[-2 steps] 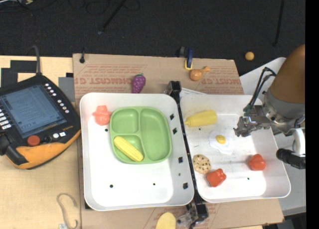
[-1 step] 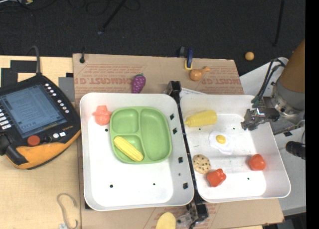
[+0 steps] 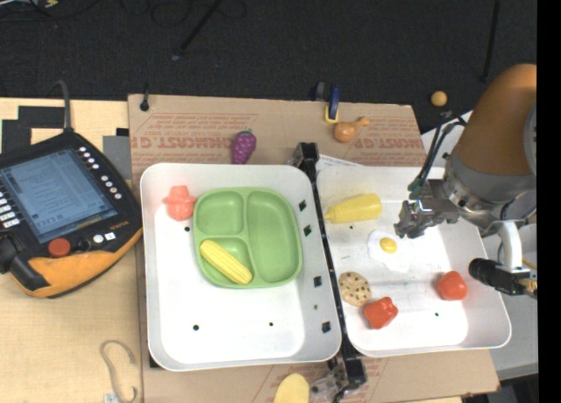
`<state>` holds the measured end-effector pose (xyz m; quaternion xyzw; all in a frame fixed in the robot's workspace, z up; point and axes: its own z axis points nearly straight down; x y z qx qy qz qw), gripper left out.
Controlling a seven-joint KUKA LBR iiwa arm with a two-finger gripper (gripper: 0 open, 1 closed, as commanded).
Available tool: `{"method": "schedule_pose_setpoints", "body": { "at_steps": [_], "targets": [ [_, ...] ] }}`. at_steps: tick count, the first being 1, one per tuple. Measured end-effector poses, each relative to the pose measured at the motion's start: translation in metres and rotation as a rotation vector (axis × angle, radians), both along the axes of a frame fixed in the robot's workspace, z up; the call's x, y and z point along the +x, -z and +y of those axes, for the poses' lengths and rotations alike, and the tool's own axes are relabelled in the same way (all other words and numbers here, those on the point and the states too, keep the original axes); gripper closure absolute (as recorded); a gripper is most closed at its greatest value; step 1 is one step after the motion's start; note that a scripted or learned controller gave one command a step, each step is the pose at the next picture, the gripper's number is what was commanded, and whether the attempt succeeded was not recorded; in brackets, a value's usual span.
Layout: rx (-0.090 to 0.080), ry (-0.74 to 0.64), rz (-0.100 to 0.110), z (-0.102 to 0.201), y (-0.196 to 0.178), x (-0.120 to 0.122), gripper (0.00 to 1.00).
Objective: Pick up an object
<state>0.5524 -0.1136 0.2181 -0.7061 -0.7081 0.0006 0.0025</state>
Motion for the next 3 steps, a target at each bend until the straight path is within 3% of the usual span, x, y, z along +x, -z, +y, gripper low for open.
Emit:
{"method": "schedule_pose_setpoints", "body": {
  "at_steps": [2, 3],
  "targets": [
    [0.0, 0.0, 0.001, 0.112, 0.003, -0.017, 1.0],
    [-0.002, 0.003, -0.002, 0.124, -0.002, -0.017, 1.0]
  ]
}}
